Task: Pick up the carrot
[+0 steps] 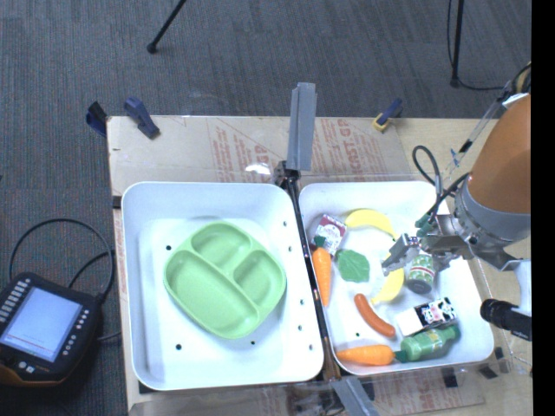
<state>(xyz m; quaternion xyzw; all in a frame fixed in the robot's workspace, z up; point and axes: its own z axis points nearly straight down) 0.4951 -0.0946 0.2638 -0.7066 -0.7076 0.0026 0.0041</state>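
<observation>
Lying (322,273) left of the pincer (404,254), carrot apart; pincer's state untellable.

Robotics lab: clamped bench (225,150), teach pendant (39,328), tripod legs (173,16).

We see the scene under even, fairly bright overhead light, with no strong beam from either side. Both white bins (139,232) look nearly washed out, and a small patch of glare sits on the cardboard sheet (257,169) behind them. Shadows are soft and short, a faint one hugging the green divided plate (225,277). The dark carpet (260,50) shows fine grain. Overall sharpness is modest; the print on small packages stays unreadable, and the orange arm (512,159) at the edge looks slightly soft
</observation>
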